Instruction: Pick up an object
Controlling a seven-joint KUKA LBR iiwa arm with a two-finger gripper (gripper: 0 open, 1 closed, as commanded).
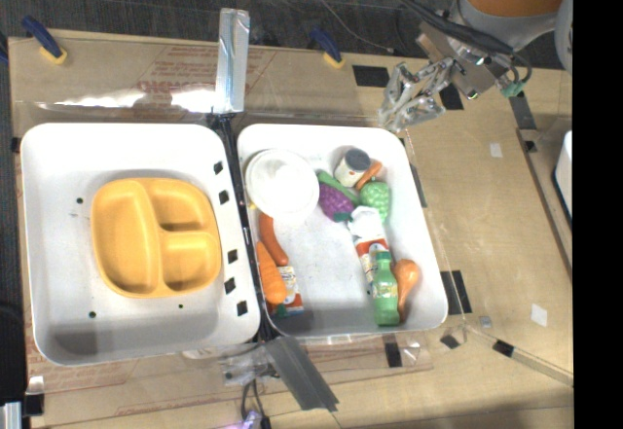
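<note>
Grey metal tool [414, 98] hangs just outside the far right corner of your right-hand shallow white bin [425, 252], nothing in its grip; you cannot tell its state. Picking has not begun. Candidates lie inside: a white round lid [281, 183] at the far left corner, a purple plastic grape bunch [336, 200] beside it. Next, bring the tool over one and lower it.

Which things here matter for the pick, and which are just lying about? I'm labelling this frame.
For the job:
pincer, above the right bin's far corner
right bin
white bowl
purple grapes
carrot
green bottle
small can

Lying about:
left bin
yellow tray
blue clamps
</note>
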